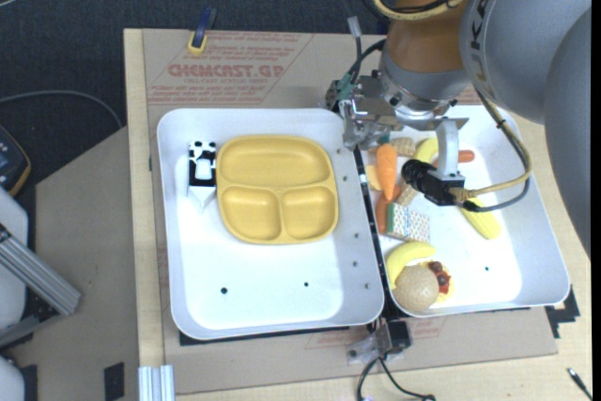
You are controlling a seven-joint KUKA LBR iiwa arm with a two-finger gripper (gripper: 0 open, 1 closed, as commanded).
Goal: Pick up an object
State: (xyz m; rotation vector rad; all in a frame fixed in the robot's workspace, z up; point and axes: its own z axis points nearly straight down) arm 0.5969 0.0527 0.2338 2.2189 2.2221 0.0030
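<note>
Camera view: your end effector (399, 138) hangs low over the far left corner of the right bin (531, 268); you cannot tell its opening or any hold. Just beside it lies the carrot (386, 168), with a banana (481, 219) and burger (418, 285) nearby. The left bin (188, 282) holds a yellow divided tray (278, 187)

My right bin (526, 282) is crowded on its left side: a carrot (386, 168), a checked packet (409, 223), bananas (481, 221) and a round bun (418, 286) sit close together. Its far right floor is bare. In my left bin (178, 230), the yellow tray (277, 186) fills the middle, with bare white floor below it.
</note>
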